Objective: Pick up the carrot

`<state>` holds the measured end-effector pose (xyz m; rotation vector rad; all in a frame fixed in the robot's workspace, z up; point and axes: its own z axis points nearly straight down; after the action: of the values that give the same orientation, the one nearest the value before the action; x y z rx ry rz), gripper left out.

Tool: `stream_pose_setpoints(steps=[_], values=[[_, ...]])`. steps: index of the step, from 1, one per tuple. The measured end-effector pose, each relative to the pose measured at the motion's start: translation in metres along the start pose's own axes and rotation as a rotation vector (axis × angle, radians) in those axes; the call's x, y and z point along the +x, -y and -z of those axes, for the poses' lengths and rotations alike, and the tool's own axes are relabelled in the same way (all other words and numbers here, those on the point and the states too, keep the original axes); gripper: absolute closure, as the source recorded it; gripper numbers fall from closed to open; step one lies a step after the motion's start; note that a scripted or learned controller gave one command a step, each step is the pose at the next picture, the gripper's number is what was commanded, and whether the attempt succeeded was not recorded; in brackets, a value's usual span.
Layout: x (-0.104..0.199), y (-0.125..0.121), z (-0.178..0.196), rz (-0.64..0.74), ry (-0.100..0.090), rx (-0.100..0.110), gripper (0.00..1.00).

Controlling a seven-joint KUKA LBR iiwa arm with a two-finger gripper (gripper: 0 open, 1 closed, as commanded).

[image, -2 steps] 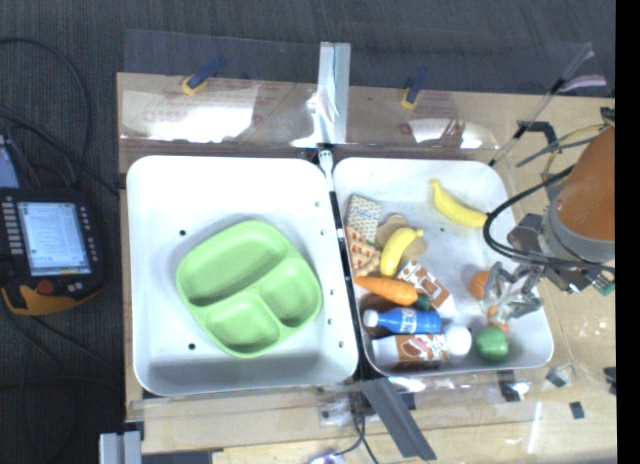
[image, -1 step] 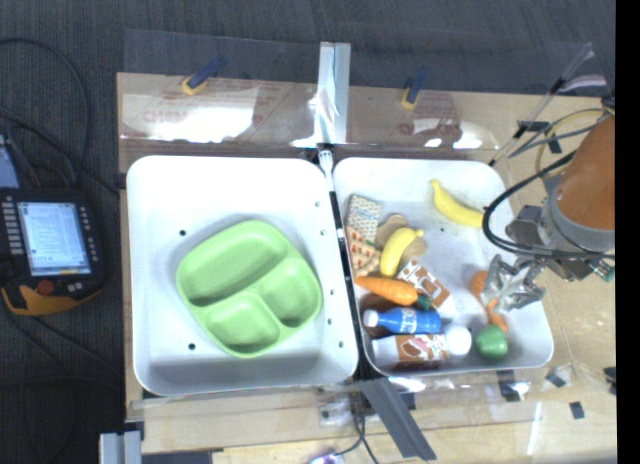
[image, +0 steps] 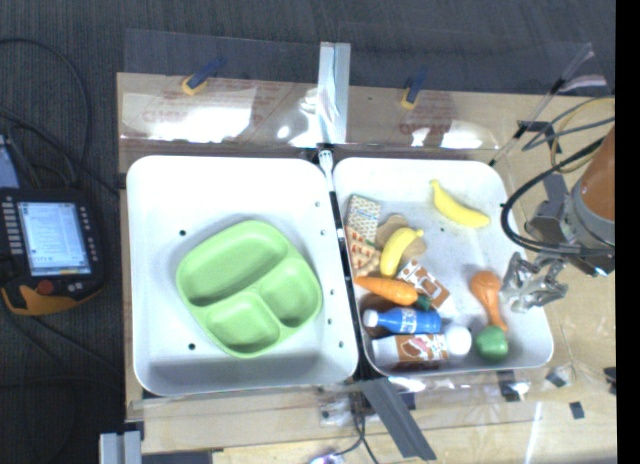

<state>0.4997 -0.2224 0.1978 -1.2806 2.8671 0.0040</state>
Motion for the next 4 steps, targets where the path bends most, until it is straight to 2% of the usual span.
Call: stream_pose_setpoints(steps=[1,2,3,4], values=[[0.002,-0.002,0.043,0.271,0.001,-0.001,1.0],[-0.002,0.0,0.009,0.646,0.002,-0.007,1.0],[0.003,-0.004,0.039,0.931,0.004,-0.003,1.0],[0.004,-0.017,-0.008,1.425,0.006,-0.008,1.0]])
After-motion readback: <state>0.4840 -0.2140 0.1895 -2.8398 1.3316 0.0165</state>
